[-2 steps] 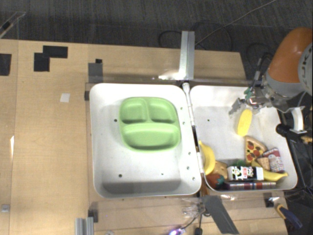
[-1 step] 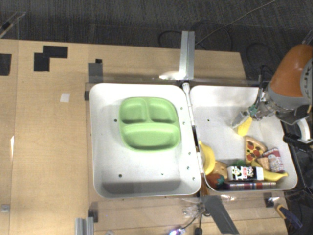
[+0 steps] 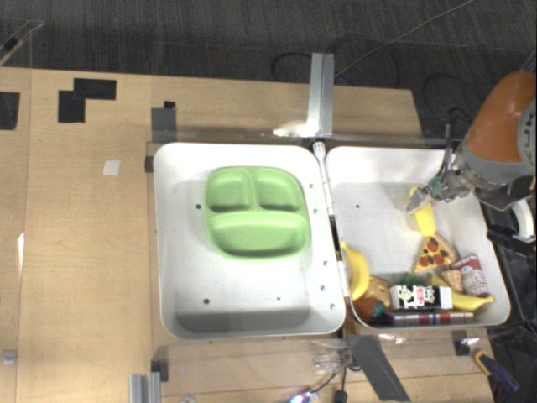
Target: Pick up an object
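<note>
Pincer (image 3: 438, 188): upper right of the frame, over the right bin (image 3: 369, 175); spread or pressed together, cannot tell.
Yellow piece (image 3: 424, 217): just below-left of the pincer, long axis running down the frame, apparently not gripped.
Plate (image 3: 255, 211): left bin.

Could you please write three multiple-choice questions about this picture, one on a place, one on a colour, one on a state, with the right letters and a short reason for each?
1. Where does the green tray lie?
A. in the left bin
B. in the right bin
C. on the floor

2. What colour is the band on the arm?
A. blue
B. orange
C. green

3. How do the toys in the right bin lie?
A. spread evenly
B. stacked in the far corner
C. crowded along the near edge

Answers: 1 A, the tray rests on the left bin floor. 2 B, the band shows orange. 3 C, the banana and pizza slice sit near that edge.
</note>
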Available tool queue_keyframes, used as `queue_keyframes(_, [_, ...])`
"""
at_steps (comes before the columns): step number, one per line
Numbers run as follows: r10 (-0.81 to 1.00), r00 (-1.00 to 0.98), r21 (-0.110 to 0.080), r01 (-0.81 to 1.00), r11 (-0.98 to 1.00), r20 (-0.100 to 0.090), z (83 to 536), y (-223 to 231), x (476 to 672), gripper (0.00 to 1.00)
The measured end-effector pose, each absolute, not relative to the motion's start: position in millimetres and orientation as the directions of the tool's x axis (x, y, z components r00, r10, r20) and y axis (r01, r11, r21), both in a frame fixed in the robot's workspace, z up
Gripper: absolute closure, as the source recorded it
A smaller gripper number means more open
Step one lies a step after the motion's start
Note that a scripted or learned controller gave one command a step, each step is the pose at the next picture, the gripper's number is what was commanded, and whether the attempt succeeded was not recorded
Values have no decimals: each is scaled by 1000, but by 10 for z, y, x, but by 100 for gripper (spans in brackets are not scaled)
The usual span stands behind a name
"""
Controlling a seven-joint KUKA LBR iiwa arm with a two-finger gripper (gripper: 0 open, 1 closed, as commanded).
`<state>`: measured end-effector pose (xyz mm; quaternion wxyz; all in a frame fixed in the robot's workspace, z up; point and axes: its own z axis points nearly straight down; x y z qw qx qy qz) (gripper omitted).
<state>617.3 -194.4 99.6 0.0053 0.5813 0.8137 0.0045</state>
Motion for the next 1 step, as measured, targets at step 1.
queue_keyframes(1, [934,-357,4,934,357,-1,2067,-1313,6390,100])
